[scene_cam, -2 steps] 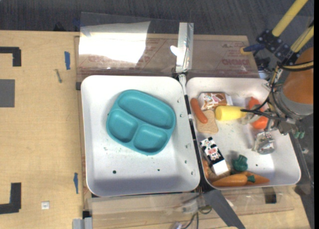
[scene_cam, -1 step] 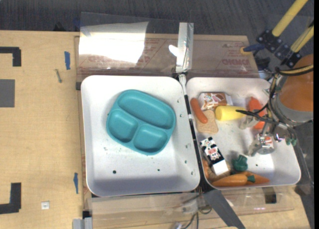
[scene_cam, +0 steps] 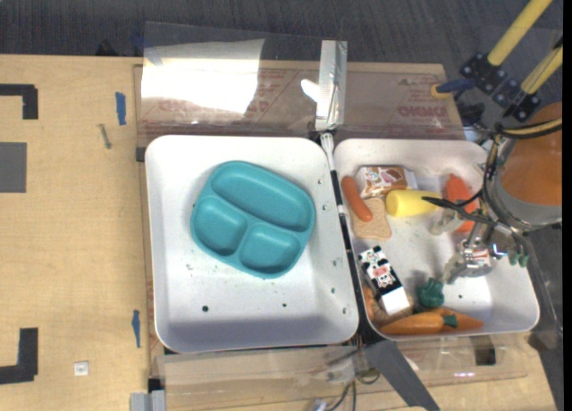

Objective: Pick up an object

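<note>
The robot's hand is down in the right bin, looking for a toy to pick up.

The grey arm with the orange band reaches in from the right, and its metal hand (scene_cam: 471,253) hangs low over the bare floor of the shallow white right bin (scene_cam: 514,297). I cannot tell if the hand is spread or closed, and I see no toy in it. Toys lie all around: a small dark green toy (scene_cam: 433,294) just below the hand, a long orange carrot (scene_cam: 427,322) by the front wall, a yellow plastic toy (scene_cam: 413,203), a red sausage (scene_cam: 357,198) and a black and white carton (scene_cam: 382,275). The shallow white left bin (scene_cam: 179,311) holds a teal plastic plate with three parts (scene_cam: 253,216). To do well, I think the hand should pick one toy that sits apart, like the green one, line up right over it, then go straight down and squeeze gently.
</note>
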Controlling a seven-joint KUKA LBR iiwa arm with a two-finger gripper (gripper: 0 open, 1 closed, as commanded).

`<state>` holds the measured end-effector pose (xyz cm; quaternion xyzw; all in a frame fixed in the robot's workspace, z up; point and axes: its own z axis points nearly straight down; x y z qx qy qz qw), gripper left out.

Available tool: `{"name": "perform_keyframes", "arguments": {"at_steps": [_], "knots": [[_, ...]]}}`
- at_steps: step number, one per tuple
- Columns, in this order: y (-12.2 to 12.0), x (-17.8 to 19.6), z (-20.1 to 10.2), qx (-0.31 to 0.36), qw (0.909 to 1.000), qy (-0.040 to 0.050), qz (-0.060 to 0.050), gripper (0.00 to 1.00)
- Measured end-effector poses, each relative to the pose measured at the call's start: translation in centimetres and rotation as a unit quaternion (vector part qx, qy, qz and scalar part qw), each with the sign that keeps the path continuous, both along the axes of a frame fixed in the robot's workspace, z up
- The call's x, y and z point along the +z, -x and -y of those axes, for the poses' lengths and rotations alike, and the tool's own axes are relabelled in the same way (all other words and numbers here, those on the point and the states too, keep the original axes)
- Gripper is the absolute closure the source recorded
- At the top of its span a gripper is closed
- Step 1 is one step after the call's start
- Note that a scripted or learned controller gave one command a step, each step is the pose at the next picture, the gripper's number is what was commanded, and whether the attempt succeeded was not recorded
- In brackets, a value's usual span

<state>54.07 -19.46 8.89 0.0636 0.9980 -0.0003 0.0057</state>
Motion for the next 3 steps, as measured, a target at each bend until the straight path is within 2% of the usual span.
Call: {"name": "perform_keyframes", "arguments": {"at_steps": [1,2,3], "knots": [[-0.1,0.0,-2.9,-0.081,0.9967,-0.0001,0.0,0.0],[-2.4,0.1,-8.0,-0.161,0.987,-0.0017,0.001,0.0],[-9.8,7.1,-2.0,-0.098,0.9952,0.0001,0.0,0.0]]}}
